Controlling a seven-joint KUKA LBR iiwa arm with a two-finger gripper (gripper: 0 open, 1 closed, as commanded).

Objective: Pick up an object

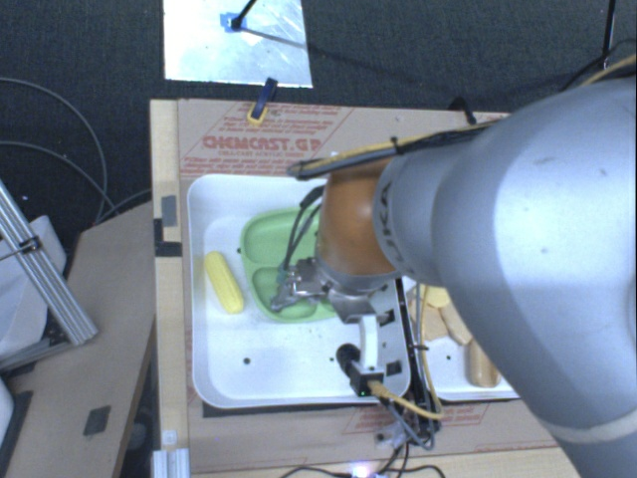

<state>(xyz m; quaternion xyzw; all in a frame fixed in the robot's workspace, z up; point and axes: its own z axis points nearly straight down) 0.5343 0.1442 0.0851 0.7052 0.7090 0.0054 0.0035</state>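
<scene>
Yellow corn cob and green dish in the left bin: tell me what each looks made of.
Corn cob: likely plastic, a toy, judging by its uniform bright yellow and soft sheen.
Green dish: probably moulded plastic, with an even pale green and smooth matte surface; the arm covers part of it.

Dark carpet floor point(80, 28) (black cables trailing across) surrounds a cardboard-topped bench point(269, 132); a reflective sheet point(237, 28) lies beyond.

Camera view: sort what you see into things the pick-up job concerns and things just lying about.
For the job:
- gripper
- green dish
- yellow corn cob
- tan wooden piece
- white bin

Just lying about:
- cardboard sheet
- shiny square plate
- black cables
- metal rail
</scene>
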